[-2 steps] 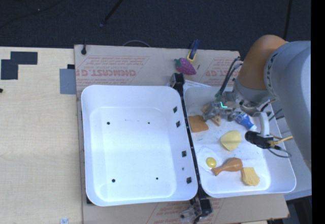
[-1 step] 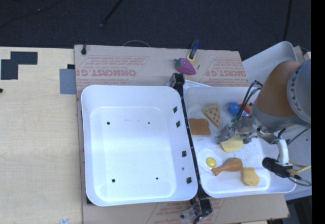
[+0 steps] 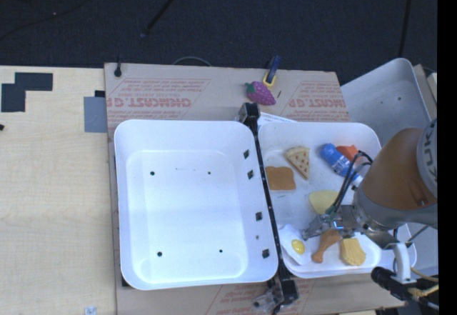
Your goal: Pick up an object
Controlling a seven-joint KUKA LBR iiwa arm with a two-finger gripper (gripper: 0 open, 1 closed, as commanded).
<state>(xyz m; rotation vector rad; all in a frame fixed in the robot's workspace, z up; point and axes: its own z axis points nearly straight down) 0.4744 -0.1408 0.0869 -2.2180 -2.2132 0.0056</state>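
The right bin (image 3: 371,136) holds several toy foods. A brown toast slice (image 3: 280,178) and a tan wedge (image 3: 298,161) lie near its left wall. Toward the far side are a blue object (image 3: 333,156) and an orange-red object (image 3: 348,151). A pale yellow piece (image 3: 322,201) lies in the middle. Along the near side sit a fried egg (image 3: 296,246), a brown drumstick (image 3: 325,244) and a yellow cheese block (image 3: 351,252). My gripper (image 3: 325,225) hangs low over the near part of this bin, just above the drumstick's upper end, and the arm hides what lies under it.
The left bin (image 3: 128,163) stands beside the right one, with a black clipped divider (image 3: 255,185) between them. On the cardboard behind the bins lie a purple toy fruit (image 3: 261,93) and a blue and yellow object (image 3: 271,72). A grey sheet (image 3: 389,96) lies at the far right.
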